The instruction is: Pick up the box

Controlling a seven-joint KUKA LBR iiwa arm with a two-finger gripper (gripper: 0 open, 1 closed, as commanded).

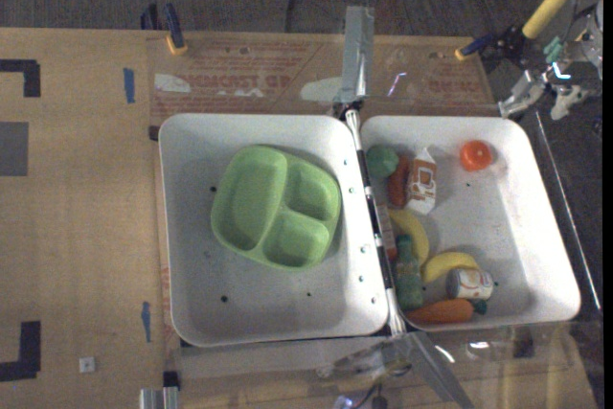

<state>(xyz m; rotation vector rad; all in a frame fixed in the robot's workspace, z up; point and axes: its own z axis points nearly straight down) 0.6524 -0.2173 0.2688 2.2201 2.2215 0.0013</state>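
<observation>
Gripper [548, 89], grip state unclear, sits well apart from the untouched small white-and-orange carton box [421, 182]; picking remains.

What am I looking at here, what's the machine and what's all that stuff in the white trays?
One camera looks down at a slant on a bench with two white bins. The left bin holds a green plate. The right bin holds toy food: the box, a small carton, plus bananas, a carrot, a can and an orange ball. The robot's hand sits at the upper right, outside the bins, holding nothing I can see.
</observation>
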